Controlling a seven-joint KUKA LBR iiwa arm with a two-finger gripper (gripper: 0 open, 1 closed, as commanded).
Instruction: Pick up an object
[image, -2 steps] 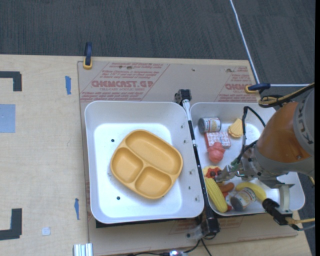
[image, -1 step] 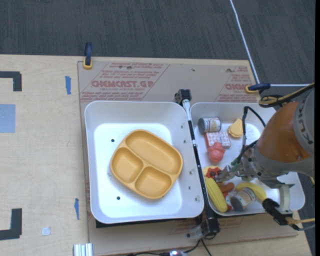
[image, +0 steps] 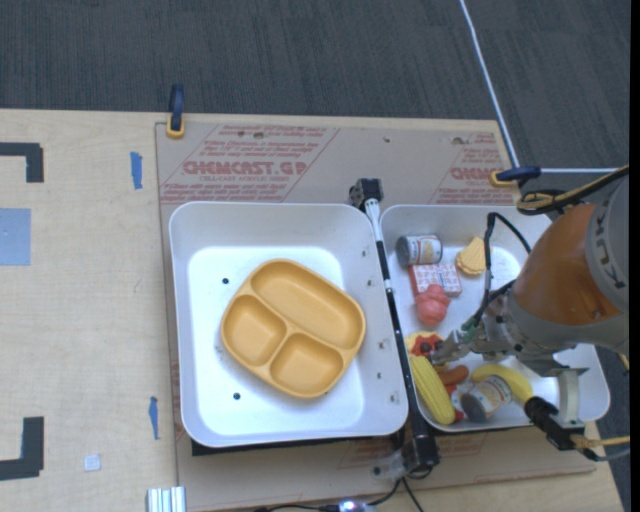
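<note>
Left bin (image: 190, 300): a yellow divided plate (image: 292, 328) is held, lying flat near its middle.
Right bin (image: 398, 225): toy food is crowded along the wall shared with the left bin.
Candidates: a small can (image: 419, 249) and a yellow round piece (image: 471, 259) at the far edge; a pink piece (image: 432, 303) mid-bin; a corn cob (image: 431, 389), a banana (image: 503, 378) and a jar (image: 481, 399) at the near edge.
Arm: the right bin is entered from its right edge; the wrist is set low over the near half.
Hand (image: 462, 342): seen just beside the corn cob and a red item (image: 426, 346); its state cannot be told, since the tips are lost in clutter.
Contact: none can be confirmed.
Progress: judged early to mid; the approach looks made, no object is seen lifted.
Left to do: a grasp is to be closed and one item raised clear of the bin.
Risk: tight packing may cause a miss or a double pick.
</note>
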